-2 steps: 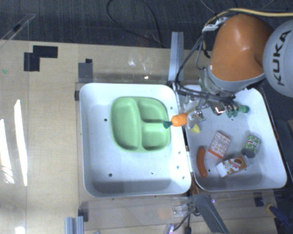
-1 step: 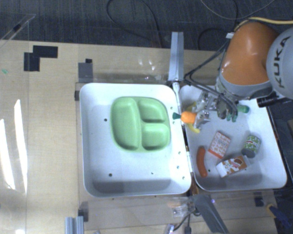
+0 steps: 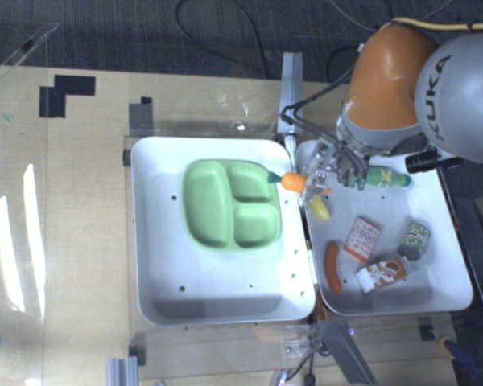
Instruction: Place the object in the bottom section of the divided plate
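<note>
From above the bench, the gripper hangs over the seam between the two white bins, with a small orange carrot at its tip; whether the jaws are wide, narrow or closed on it cannot be told from this angle, as cables and the wrist crowd the fingers. The carrot, orange with a green stub pointing left, sits just above the left bin's right rim, close beside the right edge of the green divided plate.

By the look of it, the carry from the right bin toward the plate is under way, with the placing itself not yet done. The next move calls for travelling left and nearer, to bring the carrot over the plate's near section, then lowering before letting go.

Lying in the right bin are a yellow piece just under the gripper, a green bottle, a red sausage, a small printed packet, a small can and a red-and-white bottle.
</note>
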{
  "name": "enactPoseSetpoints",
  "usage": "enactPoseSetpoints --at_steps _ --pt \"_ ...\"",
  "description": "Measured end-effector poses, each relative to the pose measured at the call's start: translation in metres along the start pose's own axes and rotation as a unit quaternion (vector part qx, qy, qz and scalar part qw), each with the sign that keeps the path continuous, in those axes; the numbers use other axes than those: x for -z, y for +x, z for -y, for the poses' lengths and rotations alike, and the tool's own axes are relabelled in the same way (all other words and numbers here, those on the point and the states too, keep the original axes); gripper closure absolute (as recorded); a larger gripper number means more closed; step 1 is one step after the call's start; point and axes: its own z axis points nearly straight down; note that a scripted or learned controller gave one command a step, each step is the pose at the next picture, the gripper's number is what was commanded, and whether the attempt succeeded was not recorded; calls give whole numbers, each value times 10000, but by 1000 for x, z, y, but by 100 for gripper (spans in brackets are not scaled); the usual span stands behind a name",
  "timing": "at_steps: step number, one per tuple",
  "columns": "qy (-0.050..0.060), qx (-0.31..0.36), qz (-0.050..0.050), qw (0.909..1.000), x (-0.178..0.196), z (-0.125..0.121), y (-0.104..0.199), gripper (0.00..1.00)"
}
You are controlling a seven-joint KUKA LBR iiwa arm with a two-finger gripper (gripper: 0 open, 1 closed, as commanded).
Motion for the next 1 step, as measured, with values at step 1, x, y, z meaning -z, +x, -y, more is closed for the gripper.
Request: enactPoseSetpoints --at_steps 1 --pt "-13 1632 7 9866 10 -82 -7 100"
